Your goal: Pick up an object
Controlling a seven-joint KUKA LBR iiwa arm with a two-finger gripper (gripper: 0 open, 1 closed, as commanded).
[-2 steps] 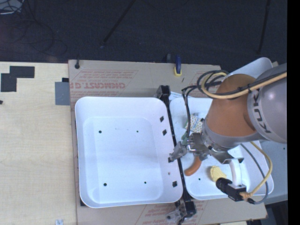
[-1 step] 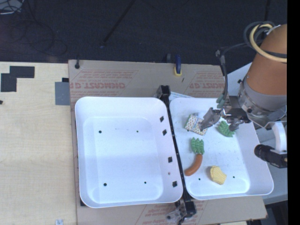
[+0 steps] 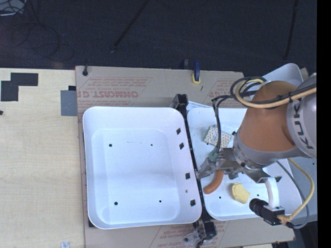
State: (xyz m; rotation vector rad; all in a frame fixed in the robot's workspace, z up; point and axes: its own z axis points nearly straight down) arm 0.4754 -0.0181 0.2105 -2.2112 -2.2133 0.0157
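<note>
Pickup not confirmed. Gripper point(image 3: 211, 168) sits low in the right bin point(image 3: 227, 215), lower centre-right of frame, directly beside an orange sausage-shaped object point(image 3: 214, 182). Finger state cannot be told; nothing is visibly held. A yellow object point(image 3: 240, 192) and a patterned packet point(image 3: 217, 136) lie nearby. Grasp and lift remain.

Pretty even overhead light here, the white bins point(image 3: 134, 164) glow bright, almost washed out, with soft shadows along their inside walls. The floor point(image 3: 155, 25) up top is really dark and murky. Whole shot's a bit soft and low-res, small stuff looks fuzzy.
</note>
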